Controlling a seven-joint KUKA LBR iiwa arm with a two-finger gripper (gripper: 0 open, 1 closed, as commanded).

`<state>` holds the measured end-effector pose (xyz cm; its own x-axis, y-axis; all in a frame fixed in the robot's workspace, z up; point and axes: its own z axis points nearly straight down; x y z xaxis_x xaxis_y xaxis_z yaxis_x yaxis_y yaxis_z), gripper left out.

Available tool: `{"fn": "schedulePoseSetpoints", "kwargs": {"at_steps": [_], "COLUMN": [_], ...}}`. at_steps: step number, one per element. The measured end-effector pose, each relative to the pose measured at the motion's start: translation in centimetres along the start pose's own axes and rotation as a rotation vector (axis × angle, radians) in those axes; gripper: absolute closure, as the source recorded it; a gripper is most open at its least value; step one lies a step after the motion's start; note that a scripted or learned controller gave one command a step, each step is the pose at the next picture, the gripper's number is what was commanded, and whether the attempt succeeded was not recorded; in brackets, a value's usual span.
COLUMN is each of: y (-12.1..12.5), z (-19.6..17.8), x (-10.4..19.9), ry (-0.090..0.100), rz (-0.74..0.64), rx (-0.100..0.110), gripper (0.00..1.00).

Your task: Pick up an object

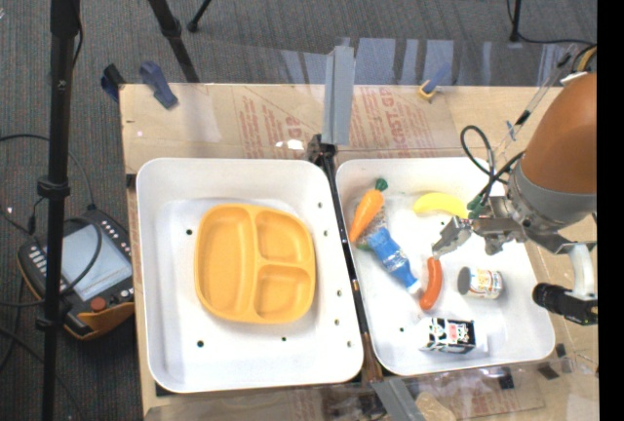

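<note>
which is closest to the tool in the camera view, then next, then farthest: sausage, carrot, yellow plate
1. Sausage, in the right bin just below and left of the tool.
2. Carrot, at the right bin's left side.
3. Yellow plate, over in the left bin.

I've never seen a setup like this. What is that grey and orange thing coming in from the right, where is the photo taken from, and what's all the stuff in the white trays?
The grey and orange thing is a robot arm. At its end sits a gripper, a two-fingered claw for picking things up. The one camera is fixed above the bench and looks down at a slant.

Two shallow white bins sit side by side. The left bin holds a yellow divided plate. The right bin holds toy food: a carrot, a banana, a blue packet, a sausage, a small can and a little milk carton.

The gripper hovers over the right bin, between the banana and the sausage. I see nothing between its fingers, so it holds nothing yet.
</note>
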<state>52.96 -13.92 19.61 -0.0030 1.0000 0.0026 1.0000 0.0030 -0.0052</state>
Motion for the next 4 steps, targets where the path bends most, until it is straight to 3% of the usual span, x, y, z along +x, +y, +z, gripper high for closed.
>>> {"fn": "schedulePoseSetpoints", "kwargs": {"at_steps": [1, 2, 3, 4], "y": [-1.7, -1.8, -1.8, 0.8], "z": [9.5, 8.6, 8.6, 11.0], "x": [1.1, 1.0, 1.0, 3.7], "ry": [0.001, 0.003, 0.003, 0.0], "rz": [0.215, 0.221, 0.221, 0.187], "rx": [0.001, 0.004, 0.004, 0.0], "gripper": [0.0, 1.0, 0.0, 0.0]}}
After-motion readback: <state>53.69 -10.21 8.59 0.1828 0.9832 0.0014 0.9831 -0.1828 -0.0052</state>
